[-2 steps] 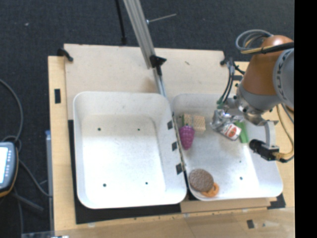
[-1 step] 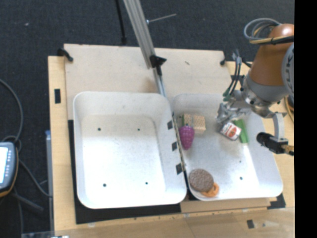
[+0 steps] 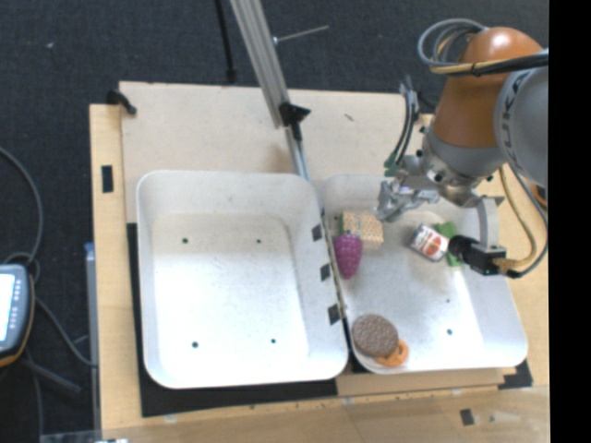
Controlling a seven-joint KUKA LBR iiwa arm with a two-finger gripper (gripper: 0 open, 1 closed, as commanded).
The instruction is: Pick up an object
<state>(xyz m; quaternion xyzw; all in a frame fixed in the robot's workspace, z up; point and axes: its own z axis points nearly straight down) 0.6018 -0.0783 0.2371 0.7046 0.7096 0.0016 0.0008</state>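
My gripper [image 3: 391,201] hangs over the back of the right bin [image 3: 480,326], just right of and above a tan waffle-like block [image 3: 363,228]. Nothing shows between its fingers. A purple grape bunch [image 3: 348,253] lies beside the bin's left wall, touching the block's lower edge. A small red and white can [image 3: 429,243] lies on its side to the gripper's lower right, with a green piece [image 3: 450,245] next to it. A brown round cookie [image 3: 374,335] rests on an orange thing [image 3: 397,354] at the bin's front left corner.
The left bin [image 3: 231,280] sits alongside, sharing a raised divider edge. A slanted aluminium rail [image 3: 263,58] rises from behind the bins. A black cable connector [image 3: 480,257] hangs over the right bin's right side. A device [image 3: 11,307] stands at the far left.
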